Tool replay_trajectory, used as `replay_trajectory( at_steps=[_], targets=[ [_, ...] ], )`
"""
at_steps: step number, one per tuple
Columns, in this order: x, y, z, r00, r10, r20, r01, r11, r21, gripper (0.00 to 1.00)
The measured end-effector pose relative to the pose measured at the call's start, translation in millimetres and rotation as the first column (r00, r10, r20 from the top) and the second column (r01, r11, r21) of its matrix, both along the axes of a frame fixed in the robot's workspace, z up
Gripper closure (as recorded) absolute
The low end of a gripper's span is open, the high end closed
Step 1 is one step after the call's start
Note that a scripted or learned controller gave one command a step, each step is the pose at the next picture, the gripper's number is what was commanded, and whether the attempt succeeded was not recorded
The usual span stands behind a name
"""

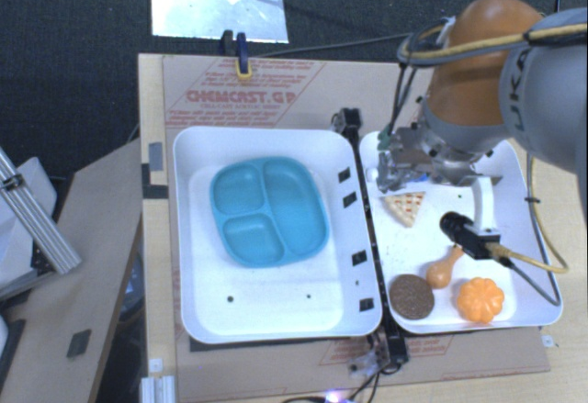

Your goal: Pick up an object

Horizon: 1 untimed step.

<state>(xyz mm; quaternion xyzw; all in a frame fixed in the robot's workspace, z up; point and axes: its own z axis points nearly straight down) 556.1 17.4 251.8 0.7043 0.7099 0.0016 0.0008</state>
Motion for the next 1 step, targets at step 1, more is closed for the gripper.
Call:
replay_trajectory(
  at_steps=[1],
  targets=[
    [18.6, 53.1, 2.7, 1.000, 0.001, 0.000, -0.001, 1.000, 0.001, 1.00]
  ],
)
